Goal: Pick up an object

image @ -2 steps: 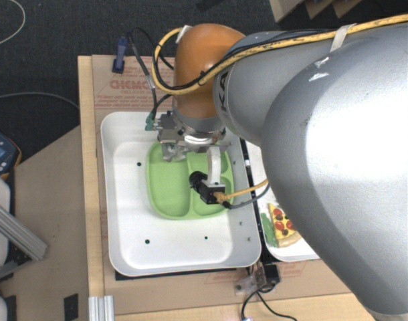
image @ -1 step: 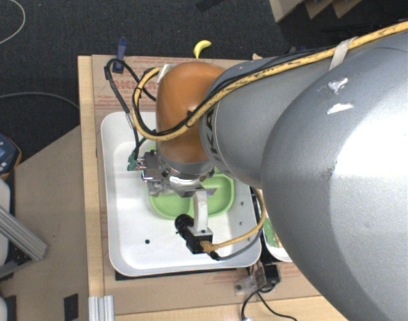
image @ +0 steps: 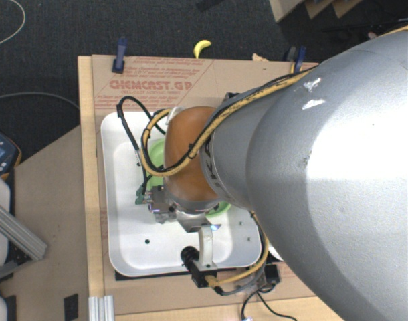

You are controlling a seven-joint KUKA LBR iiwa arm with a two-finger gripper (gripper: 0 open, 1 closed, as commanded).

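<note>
You see the arm [image: 311,179] hanging low over the left bin [image: 124,246], its pincer hidden beneath the wrist so you cannot tell its state, while a green object [image: 156,154] peeks out just left of the wrist, inside that bin.

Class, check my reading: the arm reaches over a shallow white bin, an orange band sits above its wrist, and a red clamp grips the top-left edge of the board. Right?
One error: the clamp is blue, not red, as the camera view shows. The arm does reach over the white bin, with the orange band above its wrist.
</note>
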